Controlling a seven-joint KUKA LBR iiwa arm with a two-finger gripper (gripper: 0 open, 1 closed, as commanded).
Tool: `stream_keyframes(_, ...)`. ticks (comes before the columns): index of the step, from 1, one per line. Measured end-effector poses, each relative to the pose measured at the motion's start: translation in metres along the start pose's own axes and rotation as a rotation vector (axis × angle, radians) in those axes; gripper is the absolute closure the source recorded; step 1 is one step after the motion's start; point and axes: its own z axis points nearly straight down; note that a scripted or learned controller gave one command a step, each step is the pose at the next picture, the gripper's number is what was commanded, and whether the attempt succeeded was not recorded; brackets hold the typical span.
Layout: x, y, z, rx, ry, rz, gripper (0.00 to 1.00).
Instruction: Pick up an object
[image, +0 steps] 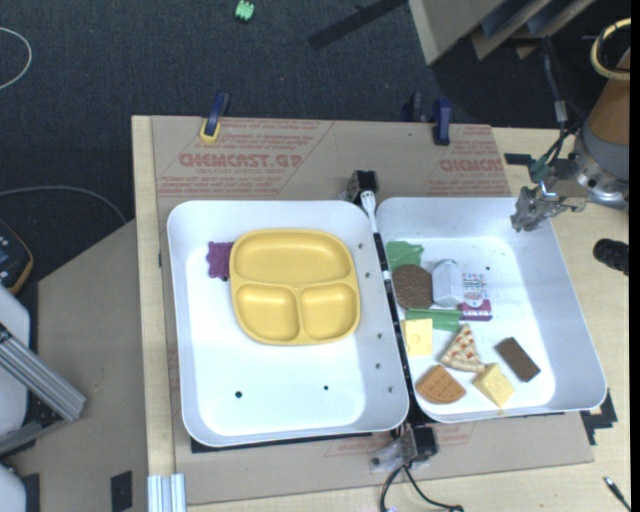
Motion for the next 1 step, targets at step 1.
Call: stream_keyframes(1,-0.0002,0.0011,-0.0167,0.003,0.001,0.000,1.00)
